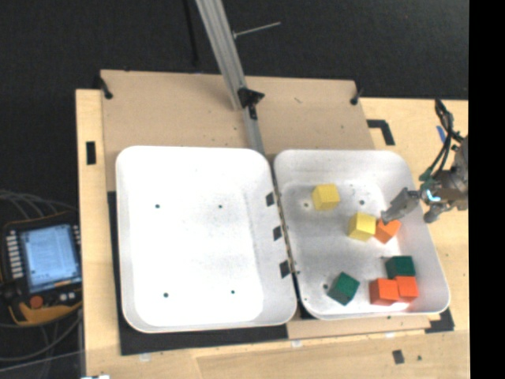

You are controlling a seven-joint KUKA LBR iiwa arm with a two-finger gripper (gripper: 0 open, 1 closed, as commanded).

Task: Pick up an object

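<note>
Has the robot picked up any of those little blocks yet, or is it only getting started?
Nothing looks picked up: all the blocks lie in the right bin. The gripper is reaching in from the right, beside the small orange block and yellow block. Grasping and lifting one is left.

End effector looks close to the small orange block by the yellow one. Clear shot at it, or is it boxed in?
Probably yes. The end effector hangs just above the small orange block, whose right side is free. The yellow block touches its left side, which could crowd a finger there.

A handheld screen unit lies left of the bench
</note>
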